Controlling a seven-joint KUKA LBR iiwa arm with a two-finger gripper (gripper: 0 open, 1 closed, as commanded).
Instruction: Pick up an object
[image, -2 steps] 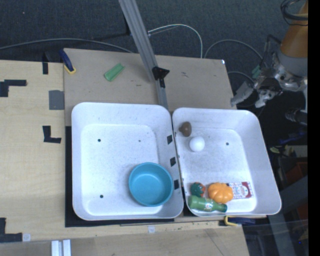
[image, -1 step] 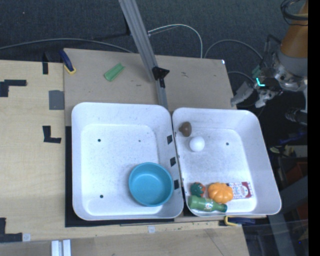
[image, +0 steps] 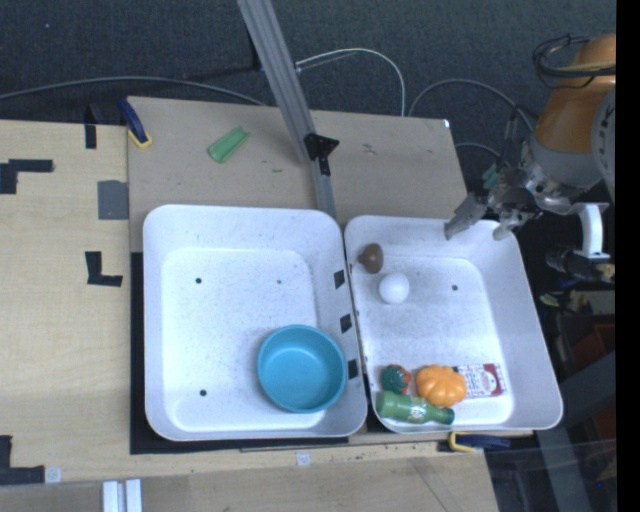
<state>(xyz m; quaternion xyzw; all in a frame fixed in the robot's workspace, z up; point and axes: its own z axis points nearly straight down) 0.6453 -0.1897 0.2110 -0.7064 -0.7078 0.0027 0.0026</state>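
My gripper (image: 483, 224) hangs over the far rim of the right bin (image: 520, 330), its two fingers apart and nothing between them. A brown ball (image: 371, 258) and a white ball (image: 394, 289) lie in that bin's far left part, well to the left of the gripper. At the near end sit an orange round object (image: 440, 384), a green bottle (image: 410, 408), a small red and green item (image: 395, 378) and a red and white packet (image: 485, 380). A blue bowl (image: 301, 367) rests in the left bin (image: 200, 300).
A slanted metal pole (image: 290, 90) ends at the bins' shared far corner. A green block (image: 227, 144) and a blue and yellow clamp (image: 135, 125) lie on the bench behind the left bin. Cables run along the back.
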